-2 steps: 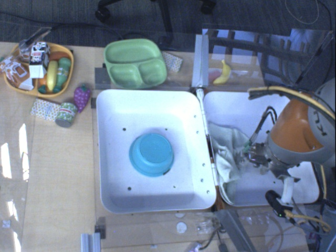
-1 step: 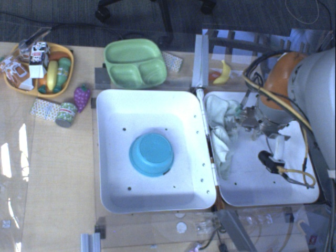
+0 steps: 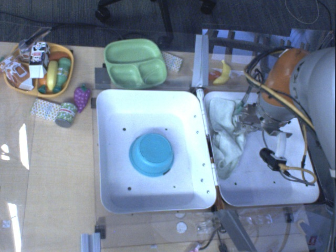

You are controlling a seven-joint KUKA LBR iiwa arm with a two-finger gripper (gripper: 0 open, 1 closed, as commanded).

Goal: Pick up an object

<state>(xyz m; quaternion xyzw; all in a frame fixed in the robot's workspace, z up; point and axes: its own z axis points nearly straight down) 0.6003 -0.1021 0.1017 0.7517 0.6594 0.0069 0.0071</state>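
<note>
While tool [image 3: 242, 121] hovers at cloth [image 3: 226, 135] — bowl [image 3: 151, 154] apart.

We can read no text, label, brand or number anywhere. The small packets in the yellow basket [image 3: 65, 77] and the can [image 3: 66, 114] beside it, both well away from the gripper [image 3: 242, 121], carry printing too small to make out.

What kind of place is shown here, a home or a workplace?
Probably a robotics lab: a robot arm reaches over two white bins on a bench, toy food fills a yellow bowl, and an office chair base stands behind.
</note>
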